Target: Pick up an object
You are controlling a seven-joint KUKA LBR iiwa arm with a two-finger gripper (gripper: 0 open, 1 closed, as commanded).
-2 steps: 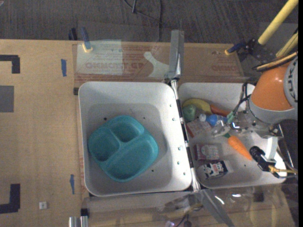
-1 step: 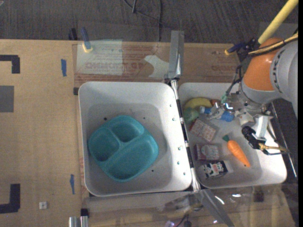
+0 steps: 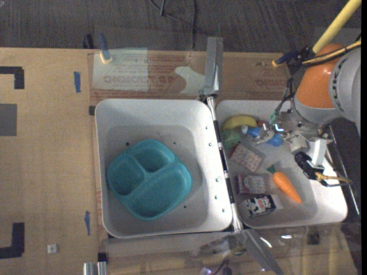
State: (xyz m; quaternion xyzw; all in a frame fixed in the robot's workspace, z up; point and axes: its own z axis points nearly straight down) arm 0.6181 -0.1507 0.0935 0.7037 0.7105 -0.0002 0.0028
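1. The arm (image 3: 330,90) reaches in from the right over the far part of the right bin (image 3: 332,208).
2. The gripper (image 3: 268,134) hangs low near the bin's far left — whether its fingers are spread or pressed together, I cannot tell.
3. Just beside it lie a banana (image 3: 241,121) and a green piece (image 3: 231,136).
4. Nearer sit two small packets (image 3: 246,157), (image 3: 253,183), a carrot (image 3: 285,187) and a little carton (image 3: 258,205) — all loose on the bin floor.
5. The left bin (image 3: 114,119) holds a teal tray (image 3: 149,178).
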